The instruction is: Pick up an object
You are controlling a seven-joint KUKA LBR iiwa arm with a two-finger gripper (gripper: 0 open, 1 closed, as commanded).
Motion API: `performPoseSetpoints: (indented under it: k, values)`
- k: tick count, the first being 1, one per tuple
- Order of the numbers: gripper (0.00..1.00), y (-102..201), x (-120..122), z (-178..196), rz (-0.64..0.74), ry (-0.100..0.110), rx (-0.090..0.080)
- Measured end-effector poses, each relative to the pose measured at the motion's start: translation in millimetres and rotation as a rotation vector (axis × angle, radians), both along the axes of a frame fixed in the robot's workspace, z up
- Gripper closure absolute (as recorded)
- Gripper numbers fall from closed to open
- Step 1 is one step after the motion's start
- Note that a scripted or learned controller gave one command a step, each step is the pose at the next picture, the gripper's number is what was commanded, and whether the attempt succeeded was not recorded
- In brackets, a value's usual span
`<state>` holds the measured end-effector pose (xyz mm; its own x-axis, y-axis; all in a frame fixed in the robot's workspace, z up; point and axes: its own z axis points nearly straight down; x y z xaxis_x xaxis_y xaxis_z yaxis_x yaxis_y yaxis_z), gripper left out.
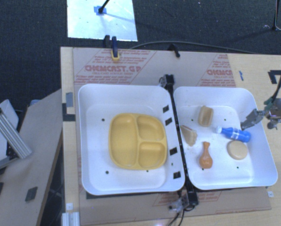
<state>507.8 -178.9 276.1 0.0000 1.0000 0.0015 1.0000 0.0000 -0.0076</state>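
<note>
The right bin (211, 95) holds several small objects. A blue bottle (236, 134) lies on its side toward the bin's right, with a round tan disc (237, 150) just below it. A tan block (205, 116) sits near the bin's middle, a pale wedge (189, 135) lies to its lower left, and an orange gourd-shaped piece (205, 156) is below them. My gripper (250, 120) reaches in over the bin's right rim, just up and right of the blue bottle, and nothing shows in its grasp.
The left bin (93, 98) holds a yellow divided plate (137, 141). A black divider with clips (173, 126) runs between the two bins. A blue and yellow clamp (114, 48) stands at the bench's back edge.
</note>
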Motion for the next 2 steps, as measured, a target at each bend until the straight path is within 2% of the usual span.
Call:
performPoseSetpoints:
  k: [1,2]
  values:
    - [0.00,0.5,1.9,5.0,0.003,-0.010,-0.002]
    - [0.00,7.3,3.8,-38.8,0.002,-0.006,-0.001]
